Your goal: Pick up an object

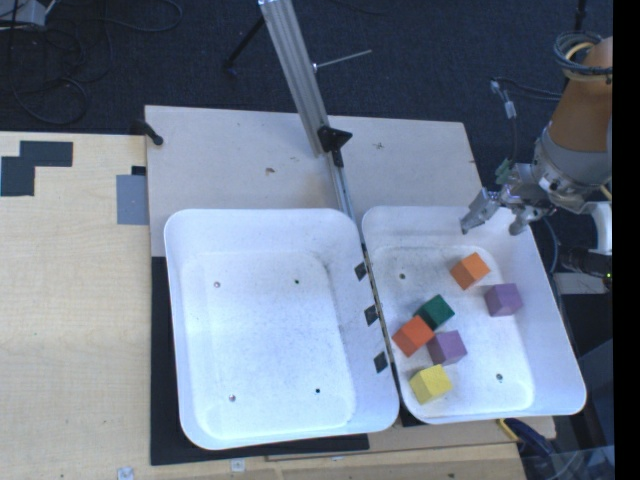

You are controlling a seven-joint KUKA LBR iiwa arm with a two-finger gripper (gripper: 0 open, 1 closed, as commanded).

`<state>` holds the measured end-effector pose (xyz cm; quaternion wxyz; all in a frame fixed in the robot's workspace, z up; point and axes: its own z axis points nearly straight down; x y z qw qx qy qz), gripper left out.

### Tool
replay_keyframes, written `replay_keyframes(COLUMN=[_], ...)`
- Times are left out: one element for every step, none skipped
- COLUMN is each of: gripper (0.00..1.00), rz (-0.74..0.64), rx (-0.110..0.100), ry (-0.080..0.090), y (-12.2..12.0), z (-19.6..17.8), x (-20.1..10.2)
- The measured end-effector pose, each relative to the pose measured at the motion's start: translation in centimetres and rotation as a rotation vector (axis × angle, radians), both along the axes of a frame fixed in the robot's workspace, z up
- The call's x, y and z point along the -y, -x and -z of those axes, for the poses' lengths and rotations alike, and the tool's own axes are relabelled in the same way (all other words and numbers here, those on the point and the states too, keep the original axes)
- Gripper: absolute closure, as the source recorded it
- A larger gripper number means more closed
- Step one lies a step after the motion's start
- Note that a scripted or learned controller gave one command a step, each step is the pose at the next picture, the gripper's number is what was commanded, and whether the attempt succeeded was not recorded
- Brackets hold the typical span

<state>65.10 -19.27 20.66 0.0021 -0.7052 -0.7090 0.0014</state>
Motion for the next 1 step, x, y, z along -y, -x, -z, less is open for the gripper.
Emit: replay_keyframes(gripper=[0.00], rz=[0.006], rx=[0.002], ry=[0.001], y=[2.00], z=[11.88], x=[1.67])
